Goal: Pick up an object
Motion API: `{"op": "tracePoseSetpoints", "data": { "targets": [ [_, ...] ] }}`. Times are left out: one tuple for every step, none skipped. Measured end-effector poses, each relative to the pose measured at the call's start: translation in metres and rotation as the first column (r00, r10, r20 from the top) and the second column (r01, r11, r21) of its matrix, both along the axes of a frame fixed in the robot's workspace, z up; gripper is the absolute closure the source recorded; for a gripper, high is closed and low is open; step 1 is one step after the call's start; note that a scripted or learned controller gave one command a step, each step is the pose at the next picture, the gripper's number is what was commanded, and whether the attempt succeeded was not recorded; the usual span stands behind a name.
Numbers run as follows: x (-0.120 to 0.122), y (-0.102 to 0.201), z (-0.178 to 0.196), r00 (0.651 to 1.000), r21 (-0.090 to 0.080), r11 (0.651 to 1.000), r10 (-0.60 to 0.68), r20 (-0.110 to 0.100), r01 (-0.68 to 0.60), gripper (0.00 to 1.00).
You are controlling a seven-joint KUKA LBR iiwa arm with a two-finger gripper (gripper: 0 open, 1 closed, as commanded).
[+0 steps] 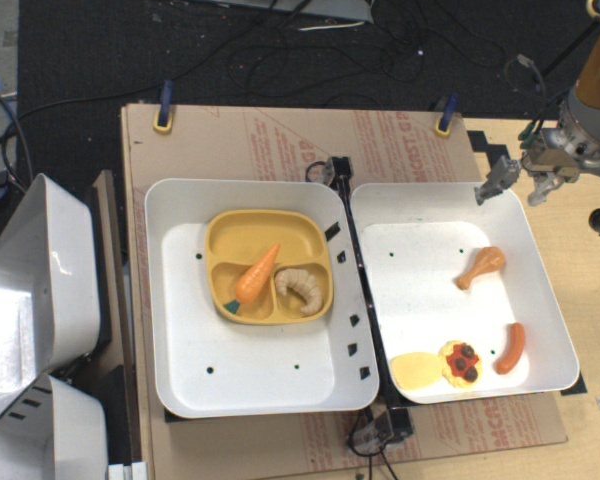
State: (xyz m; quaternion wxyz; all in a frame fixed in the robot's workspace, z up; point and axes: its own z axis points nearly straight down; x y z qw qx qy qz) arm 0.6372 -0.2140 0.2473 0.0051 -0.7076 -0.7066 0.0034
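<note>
Two white bins [180,368] sit on our table; our claw [513,186], fingers apart, hovers above the drumstick [481,266].

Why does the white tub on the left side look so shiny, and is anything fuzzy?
In the camera view, the tilted white tub at the left edge catches the lamp light and glares; the two white bins look bright and even, with soft shadows; the carrot and drumstick are sharp, while the gripper at the right looks a little blurred.
</note>
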Motion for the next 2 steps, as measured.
{"op": "tracePoseSetpoints", "data": {
  "targets": [
    [0.003, 0.001, 0.008, 1.0, -0.003, 1.0, 0.003, 0.013, -0.003, 0.0],
    [0.009, 0.005, -0.038, 1.0, -0.002, 1.0, 0.005, 0.009, -0.005, 0.0]
  ]
}}
